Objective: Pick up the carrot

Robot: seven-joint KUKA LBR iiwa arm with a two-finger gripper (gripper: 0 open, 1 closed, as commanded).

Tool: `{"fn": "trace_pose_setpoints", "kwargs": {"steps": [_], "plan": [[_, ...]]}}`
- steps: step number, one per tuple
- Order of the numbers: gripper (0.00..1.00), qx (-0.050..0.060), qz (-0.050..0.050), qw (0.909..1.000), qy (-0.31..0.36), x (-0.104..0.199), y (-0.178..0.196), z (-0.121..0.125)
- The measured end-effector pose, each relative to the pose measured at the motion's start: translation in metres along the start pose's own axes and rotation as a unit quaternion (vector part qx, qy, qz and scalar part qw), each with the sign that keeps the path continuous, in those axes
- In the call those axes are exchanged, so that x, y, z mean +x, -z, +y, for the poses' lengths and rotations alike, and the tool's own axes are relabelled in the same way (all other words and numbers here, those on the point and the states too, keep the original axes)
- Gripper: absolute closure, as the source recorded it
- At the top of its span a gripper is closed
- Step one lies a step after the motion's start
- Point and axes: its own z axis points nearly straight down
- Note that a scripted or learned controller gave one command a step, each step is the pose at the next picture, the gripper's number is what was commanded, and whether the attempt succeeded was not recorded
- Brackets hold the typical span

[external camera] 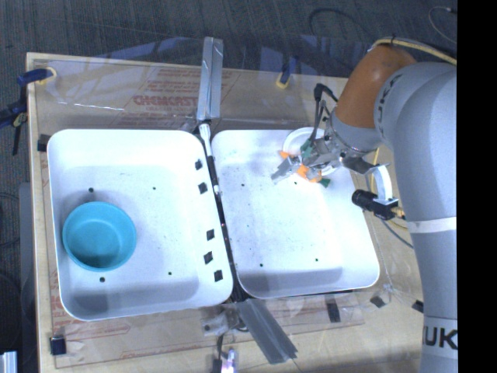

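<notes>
The carrot (311,174) shows as small orange patches with a bit of green beside it, in the far right corner of the right bin (295,247). My gripper (293,166) hangs right over it, low in the bin, and covers most of it. Whether the carrot sits inside the gripper is hidden by the wrist. The grey arm (423,154) with its orange band (365,84) reaches in from the right, over the bin's right wall.
A blue bowl (99,235) stands in the near left part of the left bin (124,142). A round white object (298,140) lies just behind the gripper. A black cable fitting (374,202) juts from the arm over the right bin's rim.
</notes>
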Motion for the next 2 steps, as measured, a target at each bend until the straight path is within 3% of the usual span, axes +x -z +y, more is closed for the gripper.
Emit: {"fn": "trace_pose_setpoints", "kwargs": {"steps": [1,2], "plan": [[0.00,-0.015,0.003,0.9998,0.017,0.014,0.022,0.030],[0.00,-0.020,-0.001,0.9983,0.055,0.021,-0.029,-0.001]]}}
